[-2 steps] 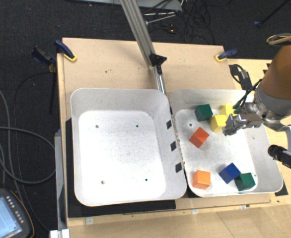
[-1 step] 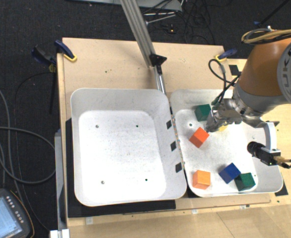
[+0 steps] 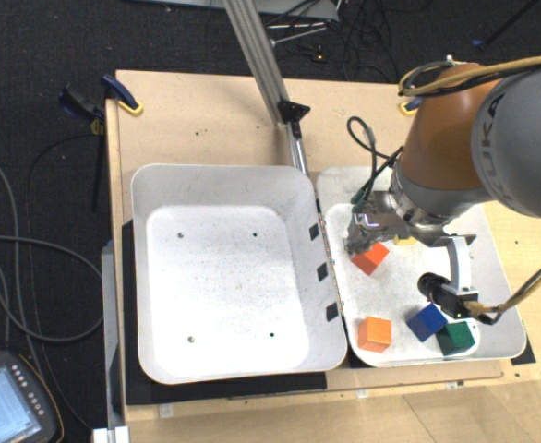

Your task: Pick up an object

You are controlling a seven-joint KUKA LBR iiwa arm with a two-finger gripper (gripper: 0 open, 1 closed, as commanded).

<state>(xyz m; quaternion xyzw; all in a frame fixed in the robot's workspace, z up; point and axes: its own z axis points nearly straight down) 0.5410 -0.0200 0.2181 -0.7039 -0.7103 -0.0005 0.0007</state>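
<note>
The hand [image 3: 366, 239] sits low in the right bin [image 3: 506, 289] — right at an orange block [image 3: 370, 258]. Whether it grips the block, I cannot tell. Another orange block [image 3: 375, 333] lies nearby.

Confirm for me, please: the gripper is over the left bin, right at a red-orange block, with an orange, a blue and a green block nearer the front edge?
Not quite: the camera view shows the gripper over the right bin, not the left one. The rest holds: it is at the red-orange block, with the orange block, blue block and green block nearer the front edge.
</note>
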